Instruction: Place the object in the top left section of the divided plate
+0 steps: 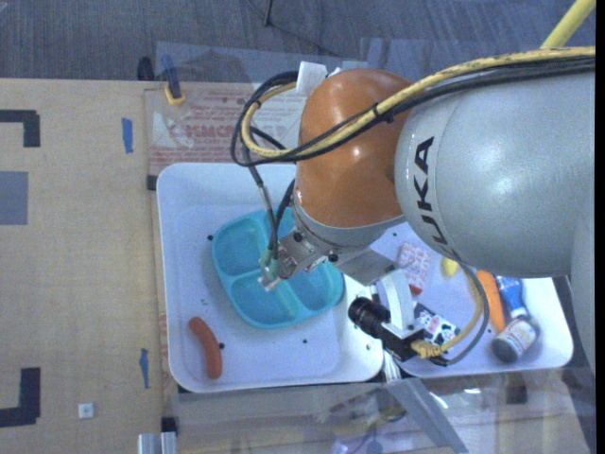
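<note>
From the camera view we see the grey arm (492,159) filling the upper right of the frame, its orange band (354,149) just above the wrist. The pincer (276,270) hangs over the middle of the blue divided plate (241,253), which lies in the left white bin (180,253) at frame centre. We cannot tell how the pincer stands, nor whether it touches the plate. A reddish sausage-shaped object (205,346) lies on the bin floor at the lower left of the plate, apart from it. The right bin (558,348) holds an orange item (490,301) and a small bottle (513,337), on the counter (76,253)
</note>
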Robot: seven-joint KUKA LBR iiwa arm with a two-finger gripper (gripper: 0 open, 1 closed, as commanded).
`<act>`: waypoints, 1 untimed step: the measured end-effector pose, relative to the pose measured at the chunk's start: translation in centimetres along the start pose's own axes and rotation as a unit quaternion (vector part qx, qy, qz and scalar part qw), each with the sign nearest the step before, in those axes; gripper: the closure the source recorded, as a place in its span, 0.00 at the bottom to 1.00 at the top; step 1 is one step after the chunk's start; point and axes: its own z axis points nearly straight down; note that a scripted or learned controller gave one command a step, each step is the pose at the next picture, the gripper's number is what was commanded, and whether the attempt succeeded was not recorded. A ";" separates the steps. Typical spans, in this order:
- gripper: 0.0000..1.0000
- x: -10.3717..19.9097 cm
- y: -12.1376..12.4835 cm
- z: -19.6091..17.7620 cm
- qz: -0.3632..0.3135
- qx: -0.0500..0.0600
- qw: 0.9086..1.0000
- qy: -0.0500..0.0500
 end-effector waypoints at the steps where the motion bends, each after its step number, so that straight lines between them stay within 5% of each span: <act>1: 1.00 -4.6 -2.9 14.5 -0.115 -0.005 0.993 0.000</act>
